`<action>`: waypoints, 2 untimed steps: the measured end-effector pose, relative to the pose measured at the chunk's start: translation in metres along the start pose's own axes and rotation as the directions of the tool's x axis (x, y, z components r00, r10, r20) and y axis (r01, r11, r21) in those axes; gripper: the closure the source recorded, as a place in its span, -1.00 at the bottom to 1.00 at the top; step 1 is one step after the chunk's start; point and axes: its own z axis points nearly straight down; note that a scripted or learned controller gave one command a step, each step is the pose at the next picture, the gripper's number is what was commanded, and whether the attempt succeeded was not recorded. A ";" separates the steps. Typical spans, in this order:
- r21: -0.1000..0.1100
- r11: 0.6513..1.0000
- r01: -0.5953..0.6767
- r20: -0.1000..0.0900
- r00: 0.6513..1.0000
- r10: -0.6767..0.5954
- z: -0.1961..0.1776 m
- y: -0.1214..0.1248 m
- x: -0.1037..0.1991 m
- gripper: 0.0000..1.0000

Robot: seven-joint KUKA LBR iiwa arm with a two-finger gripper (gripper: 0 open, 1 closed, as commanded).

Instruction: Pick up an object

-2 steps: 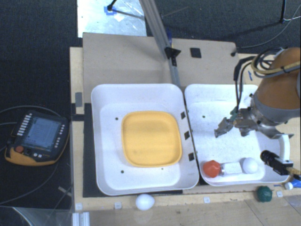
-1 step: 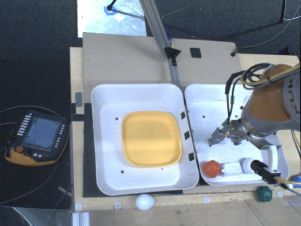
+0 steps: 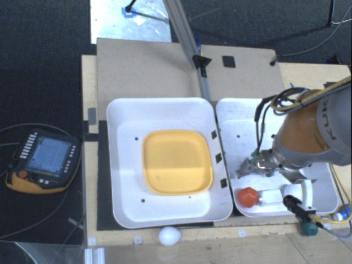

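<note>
A yellow square plate [image 3: 177,161] lies flat in the left bin [image 3: 124,202]. In the right bin [image 3: 236,122] a small red ball-like object [image 3: 247,197] rests near the front wall, with a white oblong piece [image 3: 270,196] right beside it. My gripper [image 3: 248,168] reaches in from the right and hangs low over the right bin's floor, just behind the red object and apart from it. The grey and orange arm [image 3: 308,133] covers the right half of that bin.
A white egg-shaped object [image 3: 169,236] lies on the bench outside the bins, in front of the left bin. A teach pendant [image 3: 43,164] sits on the floor at the left. A slanted metal rod [image 3: 184,32] crosses the board behind the bins. Cables [image 3: 324,219] trail at the front right.
</note>
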 end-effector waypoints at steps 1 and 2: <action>-0.005 1.000 0.000 0.000 1.000 0.000 -0.012 0.001 0.000 1.00; -0.008 1.000 0.000 0.001 1.000 0.000 -0.061 -0.007 0.001 1.00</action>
